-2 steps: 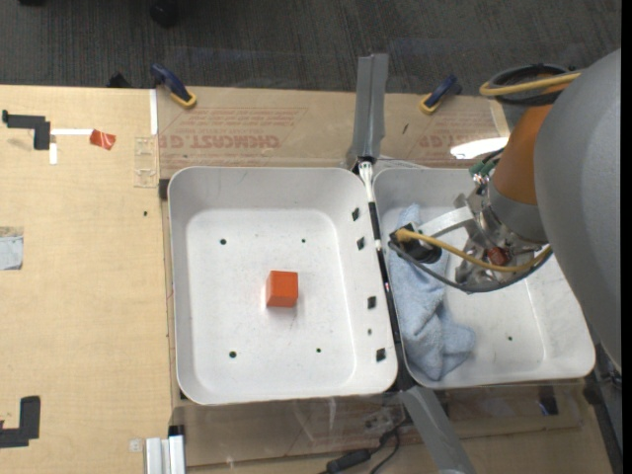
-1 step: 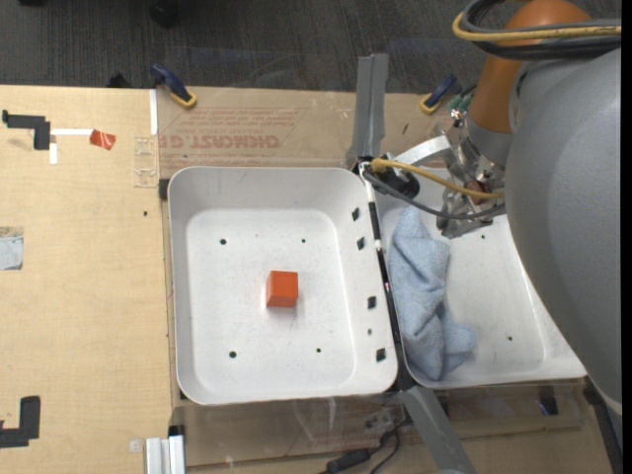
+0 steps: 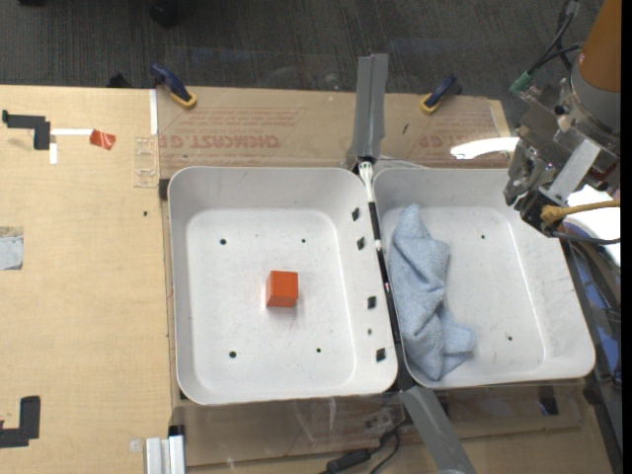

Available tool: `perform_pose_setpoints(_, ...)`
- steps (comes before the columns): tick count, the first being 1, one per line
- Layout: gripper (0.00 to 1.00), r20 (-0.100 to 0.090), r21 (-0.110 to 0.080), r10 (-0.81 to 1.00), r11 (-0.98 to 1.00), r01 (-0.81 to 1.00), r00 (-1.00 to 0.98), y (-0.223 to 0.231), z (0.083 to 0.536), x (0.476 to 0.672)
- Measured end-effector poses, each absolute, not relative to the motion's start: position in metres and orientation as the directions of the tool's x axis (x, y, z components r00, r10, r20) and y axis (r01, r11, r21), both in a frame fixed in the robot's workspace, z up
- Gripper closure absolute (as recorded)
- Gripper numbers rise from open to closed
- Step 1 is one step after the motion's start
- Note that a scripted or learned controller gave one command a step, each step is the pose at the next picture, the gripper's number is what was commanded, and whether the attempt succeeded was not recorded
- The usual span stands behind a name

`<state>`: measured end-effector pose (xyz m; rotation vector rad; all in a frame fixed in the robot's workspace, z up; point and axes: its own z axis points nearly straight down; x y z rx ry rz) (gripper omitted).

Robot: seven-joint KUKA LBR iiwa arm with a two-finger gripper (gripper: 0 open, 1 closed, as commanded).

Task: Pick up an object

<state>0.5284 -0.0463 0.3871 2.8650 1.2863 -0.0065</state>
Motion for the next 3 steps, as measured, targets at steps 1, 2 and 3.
perform_pose_setpoints(1,1.00,-0.004,0.000,0.609,-0.793,0.609,0.793,-0.008,0.426,0.479)
perform_pose_setpoints(2,1.00,-0.002,0.002,0.286,-0.958,0.286,0.958,0.027,0.441,0.485)
perform_pose_setpoints(3,1.00,-0.003,0.002,0.199,-0.980,0.199,0.980,0.055,0.441,0.535)
